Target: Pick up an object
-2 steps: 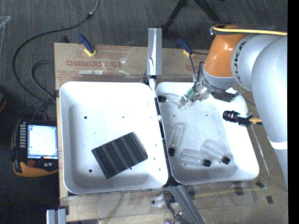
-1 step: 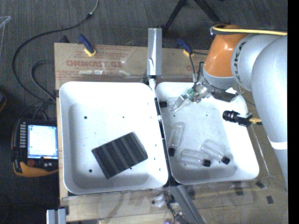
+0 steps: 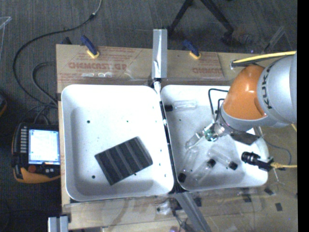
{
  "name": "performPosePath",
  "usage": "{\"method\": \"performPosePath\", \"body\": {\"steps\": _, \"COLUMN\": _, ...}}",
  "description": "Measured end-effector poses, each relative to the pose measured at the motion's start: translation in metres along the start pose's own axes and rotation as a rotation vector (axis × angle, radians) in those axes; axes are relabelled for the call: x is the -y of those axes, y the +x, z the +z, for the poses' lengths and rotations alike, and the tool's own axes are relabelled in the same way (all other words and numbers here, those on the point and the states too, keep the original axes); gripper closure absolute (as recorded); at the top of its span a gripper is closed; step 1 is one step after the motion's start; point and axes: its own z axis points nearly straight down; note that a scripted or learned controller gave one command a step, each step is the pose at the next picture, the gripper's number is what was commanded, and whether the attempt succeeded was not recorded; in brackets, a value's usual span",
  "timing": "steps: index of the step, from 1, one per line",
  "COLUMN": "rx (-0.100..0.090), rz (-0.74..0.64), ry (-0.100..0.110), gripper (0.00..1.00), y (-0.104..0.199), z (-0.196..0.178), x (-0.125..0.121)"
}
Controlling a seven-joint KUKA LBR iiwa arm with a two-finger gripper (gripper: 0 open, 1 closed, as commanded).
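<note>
I'm on the approach, my claw (image 3: 210, 133) low in the right bin (image 3: 172, 129) among clear plastic bits (image 3: 193, 140), whether open or closed I cannot tell, so next I must settle onto one; a ribbed black block (image 3: 123, 159) lies in the left bin (image 3: 77, 100).

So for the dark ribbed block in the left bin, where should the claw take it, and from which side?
Probably from straight above, closing across the two long edges of the dark ribbed block. It lies flat and slanted on the left bin floor, well apart from every wall, so both long edges are free. The claw would need turning to match the slant. Its grooves run along its length, which should suit a pinch across them.
</note>
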Motion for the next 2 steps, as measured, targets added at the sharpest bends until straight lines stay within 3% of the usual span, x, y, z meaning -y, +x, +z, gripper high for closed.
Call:
{"method": "performPosePath", "body": {"steps": 1, "rx": 0.001, "rz": -0.043, "ry": -0.003, "gripper": 0.0, "y": -0.036, "z": 0.001, "x": -0.038}}
{"method": "performPosePath", "body": {"steps": 2, "rx": -0.003, "rz": -0.063, "ry": 0.014, "gripper": 0.0, "y": -0.047, "z": 0.002, "x": -0.115}}
